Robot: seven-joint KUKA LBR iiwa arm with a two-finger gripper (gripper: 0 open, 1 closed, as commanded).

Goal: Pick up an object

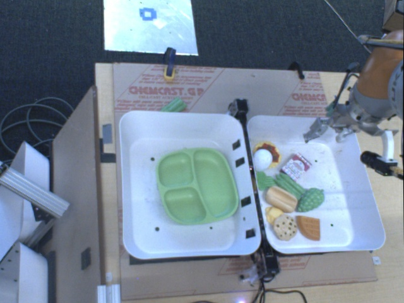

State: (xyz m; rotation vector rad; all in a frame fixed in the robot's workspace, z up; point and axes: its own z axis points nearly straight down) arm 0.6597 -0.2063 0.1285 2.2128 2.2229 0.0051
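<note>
First, centre the gripper (325,130), its open-or-closed state indeterminate, over the isolated white egg (262,160), then descend vertically.

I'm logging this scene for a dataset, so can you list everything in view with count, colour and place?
Bins: two, white, side by side on the bench.
Divided plate: one, light green, in the left bin.
Egg: one, white, right bin, near the divider.
Packet: one, red and white, right bin, middle.
Bread roll: one, tan, right bin.
Green vegetables: several, right bin, beside the roll.
Cookie: one, speckled tan, right bin, front.
Orange wedge: one, beside the cookie.
Clamp: one, yellow and black, bench's far edge.
Sheet: one, pale, on the floor.
Claw: one, grey, over the right bin's far edge.
</note>
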